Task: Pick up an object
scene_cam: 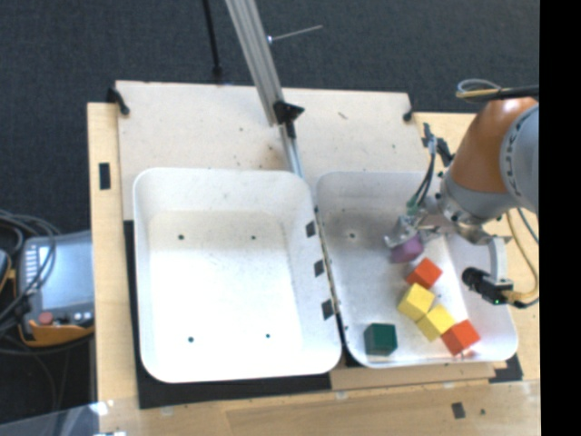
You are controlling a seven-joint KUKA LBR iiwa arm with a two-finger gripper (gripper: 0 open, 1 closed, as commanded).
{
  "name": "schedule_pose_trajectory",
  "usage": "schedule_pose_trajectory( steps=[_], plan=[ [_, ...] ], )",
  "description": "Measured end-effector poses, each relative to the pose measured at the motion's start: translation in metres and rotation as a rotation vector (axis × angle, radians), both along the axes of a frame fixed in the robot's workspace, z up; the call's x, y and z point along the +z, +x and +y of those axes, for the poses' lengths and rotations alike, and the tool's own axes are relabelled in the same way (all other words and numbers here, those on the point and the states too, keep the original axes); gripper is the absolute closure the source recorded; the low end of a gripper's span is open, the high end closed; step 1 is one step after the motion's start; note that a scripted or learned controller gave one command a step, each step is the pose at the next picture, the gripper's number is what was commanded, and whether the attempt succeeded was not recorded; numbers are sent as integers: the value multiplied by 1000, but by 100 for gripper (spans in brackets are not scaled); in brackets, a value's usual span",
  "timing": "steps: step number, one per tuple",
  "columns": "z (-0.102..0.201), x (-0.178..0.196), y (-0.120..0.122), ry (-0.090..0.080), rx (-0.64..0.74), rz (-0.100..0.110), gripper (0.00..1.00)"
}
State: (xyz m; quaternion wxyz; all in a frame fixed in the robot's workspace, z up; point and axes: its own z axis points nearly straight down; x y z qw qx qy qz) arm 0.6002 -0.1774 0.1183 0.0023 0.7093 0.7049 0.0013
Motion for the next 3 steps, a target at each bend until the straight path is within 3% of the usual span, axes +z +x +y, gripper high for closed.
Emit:
schedule_pose_trajectory(
  steps=[2,3],
  plan=[
    [-5,118,-1,-1,10,-2,100],
    [-6,119,0,0,10,3,100]
  ],
)
